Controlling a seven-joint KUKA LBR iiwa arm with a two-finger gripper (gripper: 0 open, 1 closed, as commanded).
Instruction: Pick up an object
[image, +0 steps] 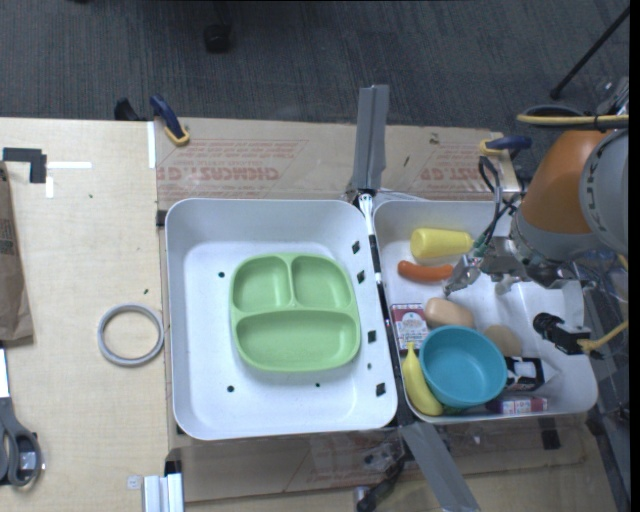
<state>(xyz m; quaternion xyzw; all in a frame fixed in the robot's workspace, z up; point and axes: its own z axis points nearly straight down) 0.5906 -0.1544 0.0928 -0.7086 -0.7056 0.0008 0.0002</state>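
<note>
The right bin (570, 310) holds a yellow cylinder (440, 242), an orange carrot (425, 270), a beige rounded piece (450, 312), a blue bowl (462, 366) and a yellow banana (418, 385) against the bowl's left side. My gripper (484, 279) hangs over the middle of this bin, just right of the carrot and above the beige piece. Its two metal fingers (461, 275) are spread apart, open, with nothing between them. The orange-banded wrist (560, 185) sits above the bin's right side.
The left bin (190, 300) holds a green divided plate (295, 312). A small printed card (408, 325) and a dark flat item (525, 372) lie in the right bin. On the bench at left are a grey tape ring (130, 333) and scissors (18, 455).
</note>
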